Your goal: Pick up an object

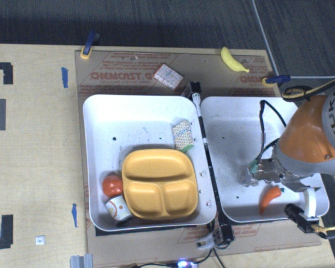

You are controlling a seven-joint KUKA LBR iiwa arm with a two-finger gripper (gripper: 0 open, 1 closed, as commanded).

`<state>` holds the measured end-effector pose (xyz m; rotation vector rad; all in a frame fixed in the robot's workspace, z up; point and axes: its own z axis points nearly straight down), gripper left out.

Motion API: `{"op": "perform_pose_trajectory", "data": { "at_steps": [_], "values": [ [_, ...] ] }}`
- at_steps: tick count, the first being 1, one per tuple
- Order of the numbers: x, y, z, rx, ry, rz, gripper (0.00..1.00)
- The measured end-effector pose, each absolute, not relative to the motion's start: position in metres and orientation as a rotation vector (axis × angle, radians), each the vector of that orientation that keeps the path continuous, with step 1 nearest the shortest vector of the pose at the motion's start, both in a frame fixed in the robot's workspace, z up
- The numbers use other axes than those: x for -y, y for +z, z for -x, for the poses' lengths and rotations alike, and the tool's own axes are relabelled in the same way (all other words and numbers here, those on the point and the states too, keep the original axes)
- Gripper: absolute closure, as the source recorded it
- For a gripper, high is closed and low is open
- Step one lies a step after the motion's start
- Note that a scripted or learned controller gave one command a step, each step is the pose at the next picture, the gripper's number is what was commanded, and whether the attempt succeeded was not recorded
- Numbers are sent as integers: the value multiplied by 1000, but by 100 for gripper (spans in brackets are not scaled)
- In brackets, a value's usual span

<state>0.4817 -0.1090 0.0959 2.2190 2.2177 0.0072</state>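
Observation:
My gripper [261,174] hangs low over the right bin [229,121], near its front right part, under the orange band of the arm [310,135]. Just below and right of the gripper, a small orange carrot-shaped object [269,199] lies on the bin floor, close to the front wall. The arm's body hides how the gripper stands against it. In the left bin [100,127] a yellow divided tray [159,182] lies face down. To the tray's left are a red-orange round object [111,185] and a white and orange piece [118,207]. A patterned packet [182,134] is behind it.
On the cardboard behind the bins lie a yellow banana [233,60] and a small patterned box [167,76]. Blue clamps [89,42] hold the board at the back corners. A black cable [268,116] loops over the right bin beside the arm.

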Motion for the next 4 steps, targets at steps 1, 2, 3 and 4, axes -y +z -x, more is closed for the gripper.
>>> {"op": "perform_pose_trajectory", "data": {
  "at_steps": [1,2,3,4],
  "values": [
    [129,86,-480,-2220,4,-2220,100],
    [129,86,-480,-2219,3,-2220,0],
    [129,96,-481,-2216,6,-2217,100],
    [130,96,-481,-2216,6,-2218,0]
  ]
}}
